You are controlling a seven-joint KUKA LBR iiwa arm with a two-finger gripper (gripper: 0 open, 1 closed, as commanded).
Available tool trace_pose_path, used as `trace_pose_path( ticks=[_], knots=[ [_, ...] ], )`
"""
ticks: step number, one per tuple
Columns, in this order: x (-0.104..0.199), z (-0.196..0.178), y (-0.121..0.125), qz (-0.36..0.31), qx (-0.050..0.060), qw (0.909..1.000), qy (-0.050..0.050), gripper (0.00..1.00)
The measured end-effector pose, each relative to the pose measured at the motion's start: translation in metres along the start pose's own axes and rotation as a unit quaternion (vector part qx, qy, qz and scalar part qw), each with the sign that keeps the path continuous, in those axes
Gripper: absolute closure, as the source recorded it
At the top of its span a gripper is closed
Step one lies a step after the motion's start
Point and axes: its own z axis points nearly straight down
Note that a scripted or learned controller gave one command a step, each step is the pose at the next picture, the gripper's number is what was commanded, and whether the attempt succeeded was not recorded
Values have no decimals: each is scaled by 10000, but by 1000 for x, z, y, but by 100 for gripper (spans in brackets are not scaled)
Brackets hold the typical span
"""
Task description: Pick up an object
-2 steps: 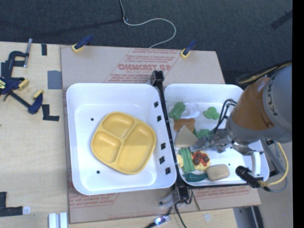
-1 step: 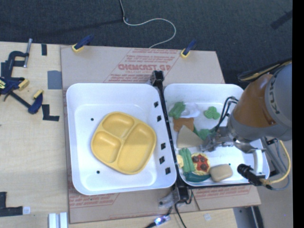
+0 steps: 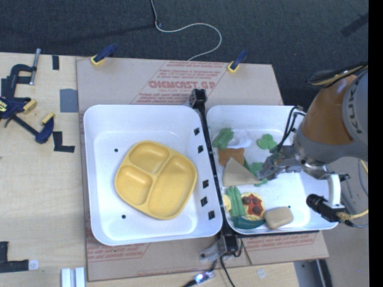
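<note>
The right bin (image 3: 299, 187) holds several toy foods: a green leafy piece (image 3: 224, 138), a brown wedge (image 3: 231, 156), a tan triangular slice (image 3: 237, 173), a small green piece (image 3: 266, 141), a plate-like toy with green, yellow and red parts (image 3: 245, 209), and a beige bun (image 3: 278, 217). My gripper (image 3: 267, 170) is low in this bin, just right of the tan slice and over a green piece (image 3: 256, 168). The arm's grey and orange wrist (image 3: 326, 130) rises to the right.
The left bin (image 3: 102, 160) holds a yellow divided tray (image 3: 157, 179). A black divider (image 3: 204, 154) runs between the bins. Clamps (image 3: 24, 109) lie on the bench at far left. A white cable (image 3: 191, 31) loops behind the bins.
</note>
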Motion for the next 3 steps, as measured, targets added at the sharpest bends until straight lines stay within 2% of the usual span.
trace_pose_path(
  ticks=[1, 2, 3],
  knots=[
    [6, -58, 7, 1, 2, 10000, -1, 100],
    [6, -76, 7, 4, 10, 10000, 3, 100],
    [61, -65, 19, -11, 23, 10000, 4, 100]
  ],
)
